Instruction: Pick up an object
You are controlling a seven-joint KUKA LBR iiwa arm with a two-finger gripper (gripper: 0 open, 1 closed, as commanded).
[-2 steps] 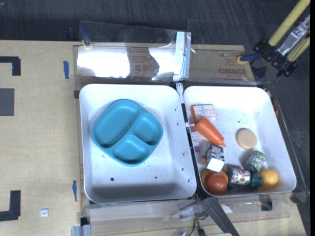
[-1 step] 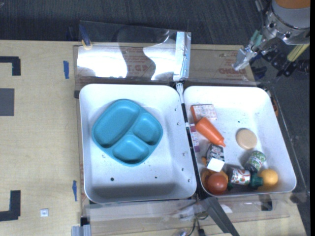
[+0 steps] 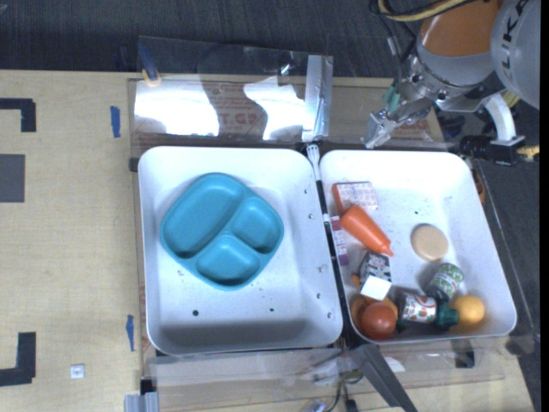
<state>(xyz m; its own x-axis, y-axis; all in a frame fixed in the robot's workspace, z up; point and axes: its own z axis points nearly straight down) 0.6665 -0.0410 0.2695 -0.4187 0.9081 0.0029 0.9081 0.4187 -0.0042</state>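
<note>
My gripper [image 3: 388, 124] hangs just beyond the far rim of the right bin [image 3: 480, 221], near its back-left corner, with nothing visible in it. Below it in that bin lie a pink-and-white packet [image 3: 354, 196], an orange carrot [image 3: 366, 228] and a beige round disc [image 3: 429, 241]. Toward the near edge sit a green can [image 3: 446, 277], an orange ball [image 3: 469, 309], a red-labelled bottle [image 3: 420, 309], a red tomato [image 3: 378, 318] and a white cube [image 3: 375, 287]. The gripper is well apart from all of them.
The left bin [image 3: 163, 307] holds a blue divided plate [image 3: 223, 228]. A shiny clear sheet [image 3: 223, 101] lies behind the left bin. A metal divider [image 3: 324, 221] separates the bins. Yellow cables [image 3: 429, 3] loop over the arm at the top right.
</note>
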